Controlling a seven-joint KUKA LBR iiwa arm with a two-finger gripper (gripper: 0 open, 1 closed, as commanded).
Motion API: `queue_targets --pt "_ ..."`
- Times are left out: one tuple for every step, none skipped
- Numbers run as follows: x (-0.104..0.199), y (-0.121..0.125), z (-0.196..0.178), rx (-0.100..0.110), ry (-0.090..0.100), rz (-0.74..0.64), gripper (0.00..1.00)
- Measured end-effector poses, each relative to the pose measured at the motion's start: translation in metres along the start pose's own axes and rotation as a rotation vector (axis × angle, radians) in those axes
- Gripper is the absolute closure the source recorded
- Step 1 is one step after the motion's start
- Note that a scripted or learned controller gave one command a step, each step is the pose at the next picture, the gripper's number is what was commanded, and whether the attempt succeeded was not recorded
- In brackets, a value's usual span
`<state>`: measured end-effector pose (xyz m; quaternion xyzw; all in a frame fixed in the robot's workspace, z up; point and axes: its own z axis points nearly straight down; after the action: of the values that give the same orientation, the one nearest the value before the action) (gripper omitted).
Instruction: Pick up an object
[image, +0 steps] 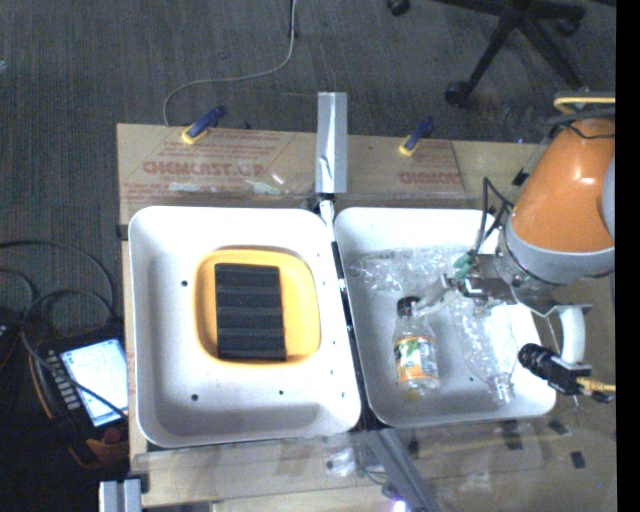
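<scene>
Jaws' state cannot be told above the right bin (350, 240), near a small bottle (413, 348).

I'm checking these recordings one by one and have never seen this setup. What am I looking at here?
One camera fixed above a bench looks down at a slant. The grey and orange shape at right is a robot arm reaching in; its gripper hangs over the right bin. Whether its jaws hold anything cannot be told here. In that bin lie a small plastic bottle with an orange label, a clear bottle and some crumpled clear plastic. The left bin holds a yellow tray with a black ridged block. The arm is meant to pick up one object.
</scene>
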<state>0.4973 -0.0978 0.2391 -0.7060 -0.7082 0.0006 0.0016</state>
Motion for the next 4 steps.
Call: queue_targets --pt "0.04 -0.014 0.033 0.0 0.0 -0.042 0.0" --pt "-0.025 0.016 0.082 0.0 0.0 -0.139 0.0" --pt "-0.007 0.014 0.132 -0.022 -0.003 -0.191 0.0" --pt "-0.006 0.015 0.123 -0.02 0.001 -0.192 1.0"
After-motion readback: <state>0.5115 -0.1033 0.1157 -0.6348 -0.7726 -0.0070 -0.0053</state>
